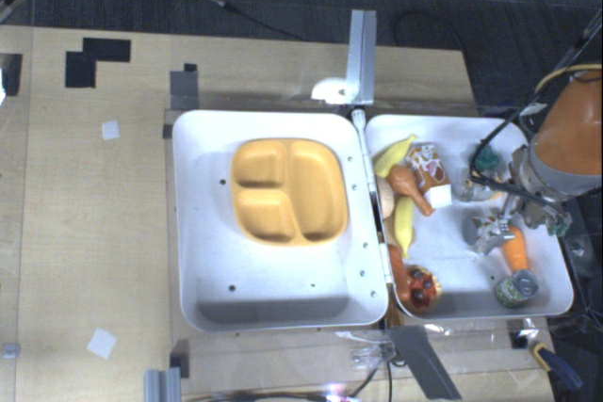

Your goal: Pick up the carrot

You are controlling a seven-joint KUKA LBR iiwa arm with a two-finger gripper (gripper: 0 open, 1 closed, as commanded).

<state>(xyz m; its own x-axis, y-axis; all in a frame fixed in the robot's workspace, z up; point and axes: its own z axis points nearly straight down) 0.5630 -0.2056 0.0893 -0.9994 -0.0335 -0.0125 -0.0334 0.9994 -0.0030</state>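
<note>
The carrot (514, 250) is a short orange piece lying in the right bin (443, 306) near its right wall, with a grey-green tuft (516, 288) at its near end. My gripper (492, 229) hangs low over the bin just left of the carrot's far end, close to it or touching it. The grey wrist with its orange band (575, 132) hides what lies behind it. The carrot still rests on the bin floor.
On the left side of the right bin lie a banana (403, 223), a brown drumstick (412, 186), a sprinkled pastry (426, 163), a small white block (440, 196) and a red-dark food piece (419, 284). A yellow divided plate (287, 189) sits in the left bin (203, 231).
</note>
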